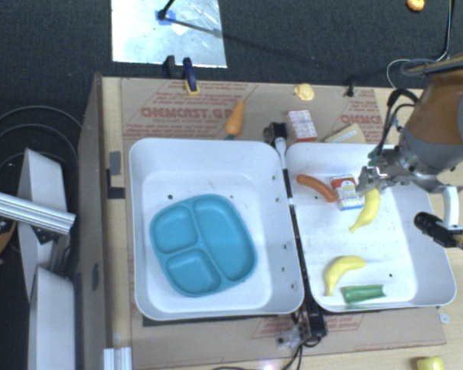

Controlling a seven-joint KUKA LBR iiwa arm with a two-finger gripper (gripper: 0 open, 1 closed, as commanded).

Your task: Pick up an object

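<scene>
Camera view: two bins, left bin (150, 168) with one blue tray (203, 243); right bin (428, 280) with two bananas (366, 209) (342, 270), one sausage (316, 186), one green piece (362, 291), one small box (346, 192); gripper (368, 176) above, grip state unclear

Arm (440, 122) reaching in from right, wrist angled down-left.

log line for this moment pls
arm over right bin | gripper low by banana and small box | nothing seen held
</scene>
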